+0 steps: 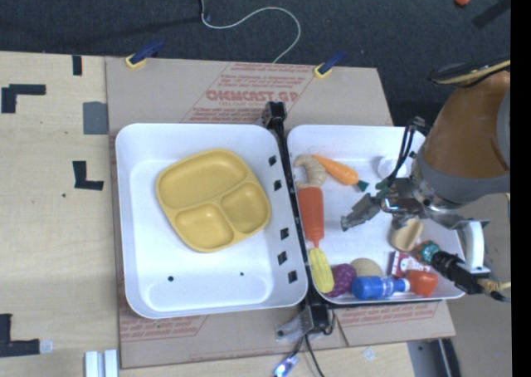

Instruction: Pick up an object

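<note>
White bins sit side by side on my bench; the left bin (137, 226) holds a yellow divided plate (213, 198). My arm (469, 139) reaches over the right bin (348, 136), its gripper (355, 216) low above bare floor, fingers spread with nothing between them. Along the bin's left wall I see an orange sausage-shaped toy (312, 212), a carrot (338, 170), then corn (320, 268) and a blue bottle (375, 287) at the near edge.
</note>
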Robot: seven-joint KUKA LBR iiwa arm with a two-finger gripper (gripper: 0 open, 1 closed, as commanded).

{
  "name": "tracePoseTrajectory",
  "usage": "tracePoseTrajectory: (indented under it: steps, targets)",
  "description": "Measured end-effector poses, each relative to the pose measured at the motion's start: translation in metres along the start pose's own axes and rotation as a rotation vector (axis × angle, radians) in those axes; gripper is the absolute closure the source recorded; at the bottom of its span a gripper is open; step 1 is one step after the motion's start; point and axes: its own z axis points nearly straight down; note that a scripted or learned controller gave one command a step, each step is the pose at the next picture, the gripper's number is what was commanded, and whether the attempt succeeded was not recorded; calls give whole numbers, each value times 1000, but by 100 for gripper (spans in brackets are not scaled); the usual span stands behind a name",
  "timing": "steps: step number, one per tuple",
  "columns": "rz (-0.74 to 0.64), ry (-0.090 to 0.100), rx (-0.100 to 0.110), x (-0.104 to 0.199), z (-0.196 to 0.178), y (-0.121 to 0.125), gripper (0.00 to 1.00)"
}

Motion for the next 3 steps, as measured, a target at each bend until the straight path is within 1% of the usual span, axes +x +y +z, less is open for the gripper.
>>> tracePoseTrajectory:
  steps: [1, 2, 3]
  targets:
    - [-1, 0, 1, 0, -10, 0, 100]
    - [-6, 1, -5, 64, -75, -3, 100]
    - [-10, 3, -12, 136, -176, -2, 100]
